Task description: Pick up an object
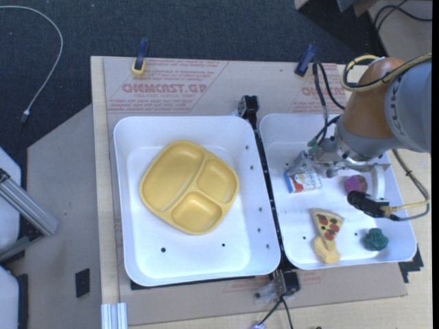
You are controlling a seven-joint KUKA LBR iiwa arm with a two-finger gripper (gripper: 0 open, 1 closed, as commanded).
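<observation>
While a small red, white and blue carton (302, 181) lies near the left wall of the right bin (295, 256), the arm's gripper (310, 162) hangs low just above it, apparently in the approach step of a pick. Whether the fingers are spread or closed cannot be told from this angle, and nothing is seen between them. The next move likely calls for a straight descent and a firm close. Nearby lie a toy pizza slice (327, 234), a purple piece (355, 183) and a green lump (375, 239); a yellow divided plate (189, 186) sits in the left bin (137, 252).
</observation>
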